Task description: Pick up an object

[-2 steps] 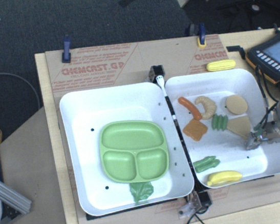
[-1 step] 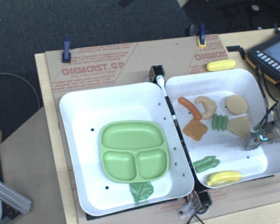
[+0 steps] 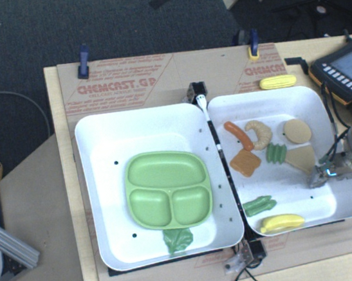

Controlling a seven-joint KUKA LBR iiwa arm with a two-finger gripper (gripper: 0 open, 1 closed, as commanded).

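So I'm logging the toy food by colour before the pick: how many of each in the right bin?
Green: 2, pickle, pea pod
Yellow: 1, banana
Orange-red: 1, sausage
Tan or brown: 4
Total: 8

A yellow corn cob toy was seen lying on the cardboard-covered bench, just beyond the right bin's far rim. Two blue clamps were fixed at the bench's far edge. A black handheld control pendant was placed at the right.
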